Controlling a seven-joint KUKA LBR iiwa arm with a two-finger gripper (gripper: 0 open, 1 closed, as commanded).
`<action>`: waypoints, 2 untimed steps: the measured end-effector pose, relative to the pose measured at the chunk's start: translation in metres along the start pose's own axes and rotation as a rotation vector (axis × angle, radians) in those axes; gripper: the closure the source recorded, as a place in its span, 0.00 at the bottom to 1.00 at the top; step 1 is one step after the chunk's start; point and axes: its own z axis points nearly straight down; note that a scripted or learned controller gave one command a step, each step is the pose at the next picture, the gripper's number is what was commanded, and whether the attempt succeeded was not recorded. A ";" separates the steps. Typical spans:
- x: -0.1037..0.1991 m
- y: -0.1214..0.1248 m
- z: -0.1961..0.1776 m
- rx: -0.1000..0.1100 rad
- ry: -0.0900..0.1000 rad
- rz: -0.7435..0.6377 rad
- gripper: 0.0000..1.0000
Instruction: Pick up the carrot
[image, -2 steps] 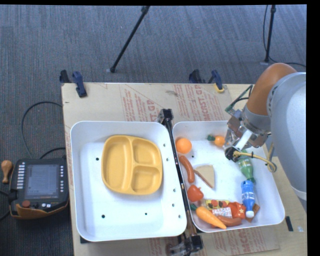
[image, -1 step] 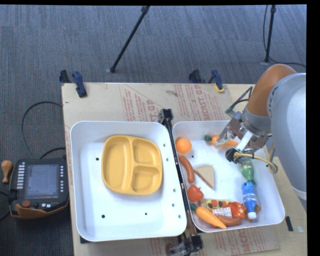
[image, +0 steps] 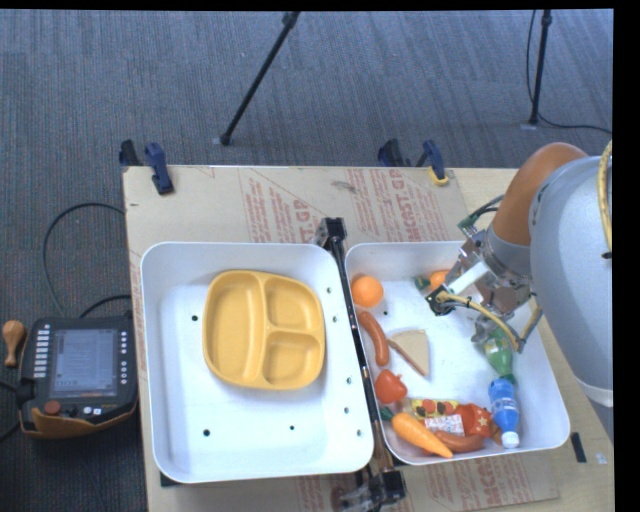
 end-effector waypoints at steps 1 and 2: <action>0.006 -0.041 0.001 -0.006 -0.002 0.253 0.00; 0.006 -0.041 -0.008 -0.003 -0.004 0.249 1.00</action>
